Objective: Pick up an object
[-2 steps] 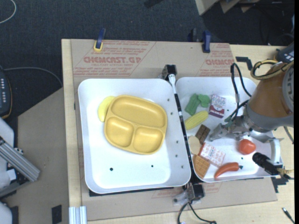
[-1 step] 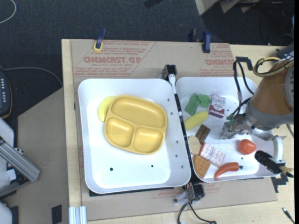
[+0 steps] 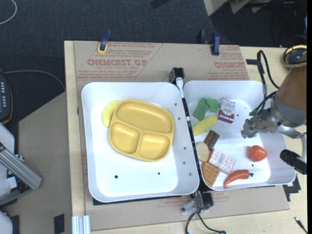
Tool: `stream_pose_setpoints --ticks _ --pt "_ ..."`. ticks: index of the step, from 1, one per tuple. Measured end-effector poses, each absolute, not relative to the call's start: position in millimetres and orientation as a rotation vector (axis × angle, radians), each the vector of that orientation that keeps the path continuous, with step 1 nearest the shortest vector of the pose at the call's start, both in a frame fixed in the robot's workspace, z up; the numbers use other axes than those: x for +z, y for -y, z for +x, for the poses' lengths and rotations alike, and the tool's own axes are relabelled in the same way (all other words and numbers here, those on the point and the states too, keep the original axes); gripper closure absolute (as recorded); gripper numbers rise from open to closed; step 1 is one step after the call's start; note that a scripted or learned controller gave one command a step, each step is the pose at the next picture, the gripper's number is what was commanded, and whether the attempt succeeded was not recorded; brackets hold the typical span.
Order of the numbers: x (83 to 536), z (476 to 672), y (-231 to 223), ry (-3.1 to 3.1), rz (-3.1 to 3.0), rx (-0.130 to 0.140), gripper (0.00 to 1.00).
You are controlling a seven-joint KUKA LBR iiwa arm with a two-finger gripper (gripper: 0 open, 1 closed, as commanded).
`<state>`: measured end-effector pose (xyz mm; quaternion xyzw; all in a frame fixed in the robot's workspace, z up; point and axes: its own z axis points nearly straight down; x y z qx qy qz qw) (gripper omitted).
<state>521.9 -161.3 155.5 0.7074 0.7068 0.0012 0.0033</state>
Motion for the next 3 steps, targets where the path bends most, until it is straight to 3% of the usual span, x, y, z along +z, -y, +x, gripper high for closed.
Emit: stream_pose_setpoints --ticks 2,3 --pt "227 523.4 168 -2.219 2.217 0.003 1.00" --pt "236 548.8 122 -2.226 2.213 0.005 1.00"
